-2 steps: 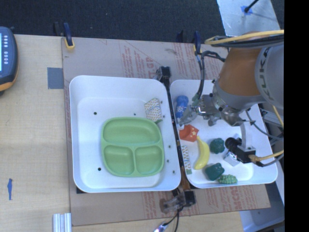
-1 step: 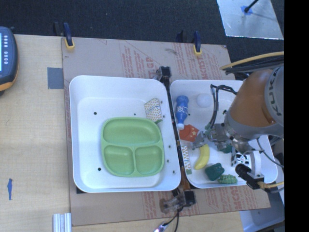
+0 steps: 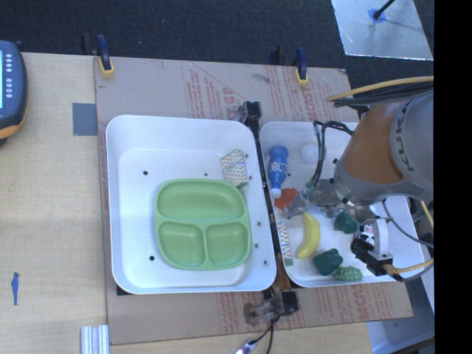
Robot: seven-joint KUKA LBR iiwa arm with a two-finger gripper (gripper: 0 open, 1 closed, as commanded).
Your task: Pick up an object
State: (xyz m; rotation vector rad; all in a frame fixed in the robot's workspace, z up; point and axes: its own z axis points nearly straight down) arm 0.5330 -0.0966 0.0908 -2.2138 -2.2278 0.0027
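My gripper [image 3: 302, 205] is low in the right bin [image 3: 391, 275], reaching in from the right under the grey wrist and orange band. It hovers just above the top end of a yellow banana [image 3: 310, 236] and beside a small red-orange object [image 3: 286, 196]. A blue bottle [image 3: 277, 164] lies just to the upper left of it. A dark teal object [image 3: 345, 221] sits to its right, partly under the wrist. Near the front of the bin lie a green pepper [image 3: 328, 260] and a bumpy green object [image 3: 346, 273].
The left bin [image 3: 125, 198] holds a green divided plate [image 3: 201, 223] and a small patterned carton [image 3: 234, 167] at its right wall. A small white ball [image 3: 307, 152] rests at the back of the right bin. A printed strip [image 3: 284, 242] lies along the wall between the bins.
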